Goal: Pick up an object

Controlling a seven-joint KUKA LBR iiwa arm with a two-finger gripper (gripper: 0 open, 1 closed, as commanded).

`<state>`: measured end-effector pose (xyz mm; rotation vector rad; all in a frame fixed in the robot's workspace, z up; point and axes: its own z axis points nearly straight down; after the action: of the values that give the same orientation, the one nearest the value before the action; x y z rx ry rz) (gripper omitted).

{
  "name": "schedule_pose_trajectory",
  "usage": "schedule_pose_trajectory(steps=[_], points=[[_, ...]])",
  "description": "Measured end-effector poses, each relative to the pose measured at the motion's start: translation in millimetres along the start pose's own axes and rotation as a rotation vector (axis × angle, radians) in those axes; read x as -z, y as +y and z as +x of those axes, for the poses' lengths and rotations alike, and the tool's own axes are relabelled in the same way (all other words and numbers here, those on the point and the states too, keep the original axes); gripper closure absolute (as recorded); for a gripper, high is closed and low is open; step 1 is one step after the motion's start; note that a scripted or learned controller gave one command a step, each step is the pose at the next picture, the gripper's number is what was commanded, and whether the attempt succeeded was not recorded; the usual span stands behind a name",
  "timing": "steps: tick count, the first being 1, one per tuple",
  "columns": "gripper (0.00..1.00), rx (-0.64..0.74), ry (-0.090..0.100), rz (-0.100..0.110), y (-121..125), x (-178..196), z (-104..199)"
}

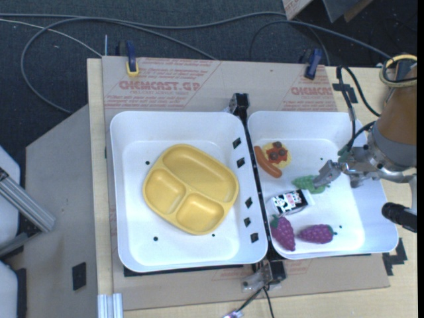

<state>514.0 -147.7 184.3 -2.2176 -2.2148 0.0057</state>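
I see the gripper [326, 175] low inside the right white bin [371, 240], reaching in from that bin's right edge on the grey arm with the orange band [399, 121]. Its tip sits at the small green leafy toy [306, 184], near the middle of the bin; I cannot tell how far the fingers are parted, or whether the green toy lies between them or just beside them, so I treat no object as held. Just beside the green toy, toward the bin's front, lies the small black-and-white printed carton [289, 202]. Along the front edge rest two purple toy grape bunches, one near the front left corner [283, 233] and one near the middle of that edge [317, 233]. Toward the back left sit an orange toy hot dog [265, 162] and a small round toy pizza [277, 154], touching or nearly so. The left white bin [126, 197] carries a yellow divided plastic plate [191, 187]. My judgement is that the green toy is the likely target. Risks from here: the toy is thin and flat, so the fingers may close above it or pinch only a leaf edge, and it could slip on lift. The carton lies close enough that a slightly offset closure could nudge it or trap it alongside the toy.
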Motion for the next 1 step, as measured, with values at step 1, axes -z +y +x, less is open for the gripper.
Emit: schedule_pose_trajectory(steps=[1], points=[[0.0, 0.0, 0.0, -0.001, 3.9, -61.1, -4.6]])
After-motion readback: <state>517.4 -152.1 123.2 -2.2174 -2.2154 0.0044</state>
